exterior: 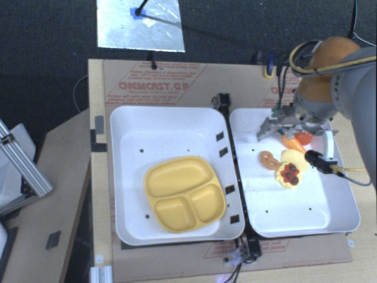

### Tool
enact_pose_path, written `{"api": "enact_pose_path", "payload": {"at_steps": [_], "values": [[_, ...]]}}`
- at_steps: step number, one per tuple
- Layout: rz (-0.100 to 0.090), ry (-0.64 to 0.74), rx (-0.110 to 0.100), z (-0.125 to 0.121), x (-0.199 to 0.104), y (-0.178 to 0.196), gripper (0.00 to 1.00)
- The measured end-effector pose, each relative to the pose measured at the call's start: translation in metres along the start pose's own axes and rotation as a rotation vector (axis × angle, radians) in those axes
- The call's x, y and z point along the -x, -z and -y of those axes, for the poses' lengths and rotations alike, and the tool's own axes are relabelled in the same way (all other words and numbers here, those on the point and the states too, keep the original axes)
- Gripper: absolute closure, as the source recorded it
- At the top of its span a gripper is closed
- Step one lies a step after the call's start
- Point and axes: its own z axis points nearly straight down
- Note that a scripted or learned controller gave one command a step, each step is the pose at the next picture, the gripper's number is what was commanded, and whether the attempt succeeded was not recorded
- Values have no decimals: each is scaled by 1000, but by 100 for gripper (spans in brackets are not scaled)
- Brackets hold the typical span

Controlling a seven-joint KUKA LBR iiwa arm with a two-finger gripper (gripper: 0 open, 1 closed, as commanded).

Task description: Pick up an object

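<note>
The arm (353, 81) was grey with an orange band, yellow and black cables looped above its metal claw (281, 124).

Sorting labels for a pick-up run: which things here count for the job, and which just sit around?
For the job:
gripper
pretzel toy
yellow slice with red topping
orange carrot-like toy
right bin

Lying about:
yellow divided tray
left bin
foil sheet

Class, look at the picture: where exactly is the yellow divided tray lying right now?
The yellow divided tray lies in the left white bin, toward its near right corner, beside the divider between the bins.
</note>
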Motion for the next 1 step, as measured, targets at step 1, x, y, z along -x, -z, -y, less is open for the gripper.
{"api": "enact_pose_path", "payload": {"at_steps": [1], "values": [[1, 0, 5, -1, 0, 14, 100]]}}
